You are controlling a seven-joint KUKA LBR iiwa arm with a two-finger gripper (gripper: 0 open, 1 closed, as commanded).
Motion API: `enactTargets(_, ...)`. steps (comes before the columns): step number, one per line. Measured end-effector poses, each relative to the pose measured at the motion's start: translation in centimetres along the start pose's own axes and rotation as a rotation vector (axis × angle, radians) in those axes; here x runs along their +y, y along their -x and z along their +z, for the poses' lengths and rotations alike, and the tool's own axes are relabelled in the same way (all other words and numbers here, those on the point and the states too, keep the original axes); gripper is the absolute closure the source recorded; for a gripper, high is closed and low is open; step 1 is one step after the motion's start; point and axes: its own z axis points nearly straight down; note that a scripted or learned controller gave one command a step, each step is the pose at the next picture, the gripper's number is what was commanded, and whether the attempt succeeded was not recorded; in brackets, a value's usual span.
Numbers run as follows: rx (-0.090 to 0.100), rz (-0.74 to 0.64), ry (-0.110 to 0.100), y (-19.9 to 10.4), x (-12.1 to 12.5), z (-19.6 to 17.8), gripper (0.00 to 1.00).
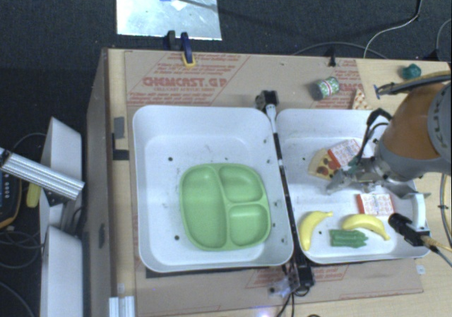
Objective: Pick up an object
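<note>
Jaws [344,177] low in right bin [300,128], beside pizza slice [325,164]; cannot tell whether open or gripping anything. Two bananas [313,226] nearer.

Right bin [296,132] back-left floor open; arm [417,132] blocks the right side, bananas [313,226] [367,224] and green block [348,238] crowd the front.

Two white bins [212,121]; one green divided plate [224,206]; two bananas [313,226]; one green block [348,238]; possibly two small printed packets [374,203].
</note>
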Motion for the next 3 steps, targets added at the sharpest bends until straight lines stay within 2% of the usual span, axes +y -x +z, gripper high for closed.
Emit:
enactTargets(1, 0.001, -0.003, 0.003, -1.8, 7.3, -0.1, 0.00)
enactTargets(2, 0.001, -0.004, 0.002, -5.0, 10.8, 0.0, 0.00)
enactTargets(3, 0.000, -0.007, 0.001, -5.0, 10.9, -1.2, 1.00)
